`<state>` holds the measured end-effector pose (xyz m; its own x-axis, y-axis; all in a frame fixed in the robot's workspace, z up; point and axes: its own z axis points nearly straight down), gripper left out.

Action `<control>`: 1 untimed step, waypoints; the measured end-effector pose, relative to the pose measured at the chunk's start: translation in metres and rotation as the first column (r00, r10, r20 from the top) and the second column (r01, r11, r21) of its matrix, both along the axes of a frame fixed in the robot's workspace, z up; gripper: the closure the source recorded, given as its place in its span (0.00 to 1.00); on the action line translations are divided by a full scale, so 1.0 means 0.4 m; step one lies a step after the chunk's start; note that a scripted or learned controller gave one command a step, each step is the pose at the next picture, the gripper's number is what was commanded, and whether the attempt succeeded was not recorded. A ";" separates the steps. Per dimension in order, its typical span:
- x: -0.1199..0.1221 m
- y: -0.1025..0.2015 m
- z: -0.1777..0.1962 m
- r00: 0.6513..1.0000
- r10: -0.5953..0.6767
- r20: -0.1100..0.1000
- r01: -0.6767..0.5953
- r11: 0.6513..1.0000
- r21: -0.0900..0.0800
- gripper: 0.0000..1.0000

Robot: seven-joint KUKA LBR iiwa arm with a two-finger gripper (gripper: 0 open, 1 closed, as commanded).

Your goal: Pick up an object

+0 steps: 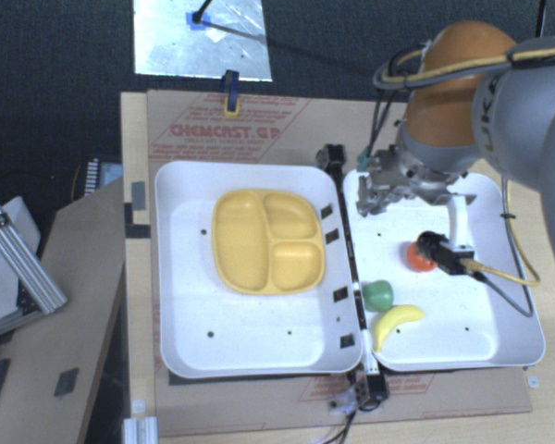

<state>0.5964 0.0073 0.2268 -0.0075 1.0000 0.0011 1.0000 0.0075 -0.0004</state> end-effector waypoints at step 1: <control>-0.049 0.125 -0.022 1.000 0.002 -0.001 -0.002 1.000 0.000 1.00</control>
